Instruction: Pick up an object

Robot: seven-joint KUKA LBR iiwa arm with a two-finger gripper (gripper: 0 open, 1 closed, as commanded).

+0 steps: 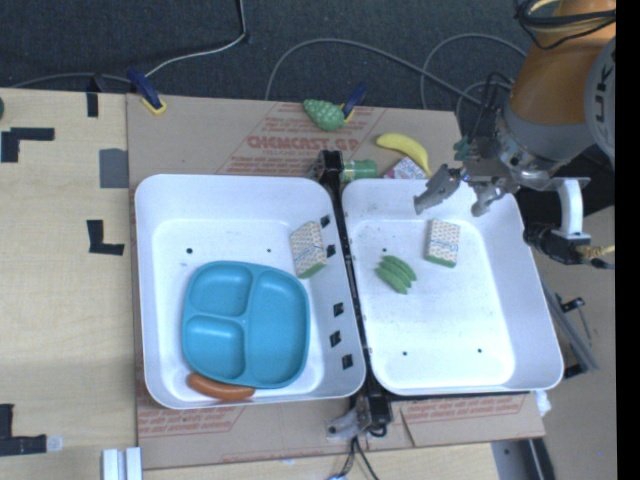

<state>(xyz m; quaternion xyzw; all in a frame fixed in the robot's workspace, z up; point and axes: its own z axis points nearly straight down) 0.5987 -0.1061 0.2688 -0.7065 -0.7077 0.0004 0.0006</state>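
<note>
My gripper (459, 194) hangs spread wide over the back of the right bin (520, 358), with nothing between its fingers.

The two grey fingers stand well apart and touch no object. A patterned sponge block (442, 242) lies on the bin floor just in front of them, below the gap, and a green pea pod (396, 273) sits a little farther forward and to its left. A second sponge block (309, 247) leans in the left bin (160, 268) beside a blue divided plate (245, 323).

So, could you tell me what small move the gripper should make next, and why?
Probably straight down: the gripper hangs open above the right bin, nothing between its fingers, and the sponge block lies just below it, apart from the green pod.
</note>
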